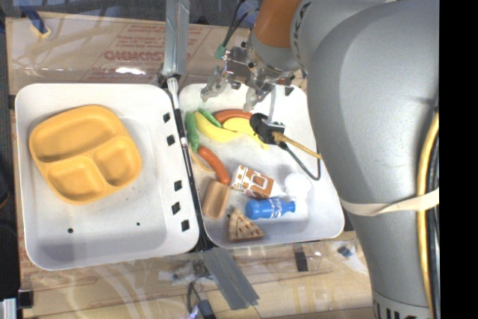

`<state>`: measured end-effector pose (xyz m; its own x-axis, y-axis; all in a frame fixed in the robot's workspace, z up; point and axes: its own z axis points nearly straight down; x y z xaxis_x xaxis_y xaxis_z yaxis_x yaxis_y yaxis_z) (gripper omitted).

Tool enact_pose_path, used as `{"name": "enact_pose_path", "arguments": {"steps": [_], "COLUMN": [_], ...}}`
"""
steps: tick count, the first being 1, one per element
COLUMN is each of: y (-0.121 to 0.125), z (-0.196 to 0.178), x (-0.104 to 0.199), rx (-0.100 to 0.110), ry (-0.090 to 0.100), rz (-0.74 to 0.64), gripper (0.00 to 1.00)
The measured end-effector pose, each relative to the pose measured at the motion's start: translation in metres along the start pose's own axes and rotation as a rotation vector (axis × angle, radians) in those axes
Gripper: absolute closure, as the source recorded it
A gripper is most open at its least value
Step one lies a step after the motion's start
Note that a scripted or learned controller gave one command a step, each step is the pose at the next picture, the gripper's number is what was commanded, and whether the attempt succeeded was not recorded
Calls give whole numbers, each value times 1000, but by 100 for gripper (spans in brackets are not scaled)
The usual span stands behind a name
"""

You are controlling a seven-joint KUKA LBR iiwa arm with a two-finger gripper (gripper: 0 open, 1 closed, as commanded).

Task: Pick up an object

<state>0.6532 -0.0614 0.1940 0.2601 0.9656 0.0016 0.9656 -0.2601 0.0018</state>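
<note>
Gripper (235, 92), fingers spread, hangs apparently above banana (216, 131).

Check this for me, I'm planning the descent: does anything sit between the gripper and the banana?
Nothing covers the banana, but an orange-red piece lies along its far edge, on the side of the gripper, and a green piece lies along its left.

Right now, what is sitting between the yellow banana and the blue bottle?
A small orange-and-white carton lies between the banana and the blue bottle, seen in the camera view from above.
</note>
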Motion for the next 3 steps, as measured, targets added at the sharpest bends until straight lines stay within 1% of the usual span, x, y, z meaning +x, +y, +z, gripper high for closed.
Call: {"name": "enact_pose_path", "arguments": {"steps": [1,2,3], "y": [-30,24,13], "z": [78,103,104], "x": [-44,-78,-38], "rx": [16,7,10], "ry": [-5,-2,1], "rz": [36,30,-237], "gripper": [0,0,0]}}
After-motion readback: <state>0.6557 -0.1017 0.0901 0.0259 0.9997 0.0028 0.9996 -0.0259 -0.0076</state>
